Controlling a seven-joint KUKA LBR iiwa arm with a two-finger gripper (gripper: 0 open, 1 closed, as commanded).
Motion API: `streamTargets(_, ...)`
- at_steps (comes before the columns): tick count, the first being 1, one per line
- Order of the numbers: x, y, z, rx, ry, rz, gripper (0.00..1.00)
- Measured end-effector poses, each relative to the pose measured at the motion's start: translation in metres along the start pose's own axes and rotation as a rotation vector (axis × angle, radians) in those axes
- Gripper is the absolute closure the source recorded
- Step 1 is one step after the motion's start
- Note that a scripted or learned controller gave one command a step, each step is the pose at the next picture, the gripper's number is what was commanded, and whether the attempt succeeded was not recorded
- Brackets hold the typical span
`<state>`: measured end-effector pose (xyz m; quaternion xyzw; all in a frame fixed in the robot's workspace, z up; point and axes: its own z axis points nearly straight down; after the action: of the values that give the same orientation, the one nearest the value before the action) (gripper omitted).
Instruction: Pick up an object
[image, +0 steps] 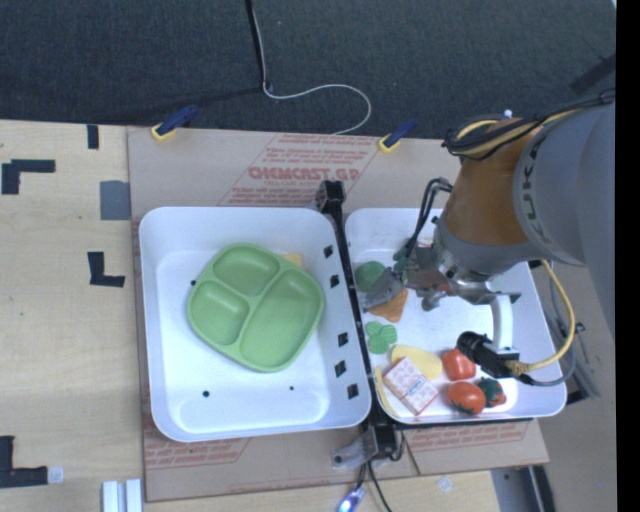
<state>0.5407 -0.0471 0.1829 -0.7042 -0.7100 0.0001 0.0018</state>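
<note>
My pincer (400, 285) is low in the right bin (540, 405), just right of the divider (345, 290). How far it is open cannot be determined. A dark green piece (371, 274) and an orange wedge (392, 305) lie at the pincer, against the divider. Below the pincer: a light green disc (380, 336), a yellow piece (420, 360), a pink checkered block (410, 386) and red items (462, 380). Left of the divider, the green divided plate (256, 306) leaves bare white floor around it.
</note>
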Motion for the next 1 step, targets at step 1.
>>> streamTargets(1,0.0349,-0.0543,-0.0564,0.003,-0.001,0.003,0.00)
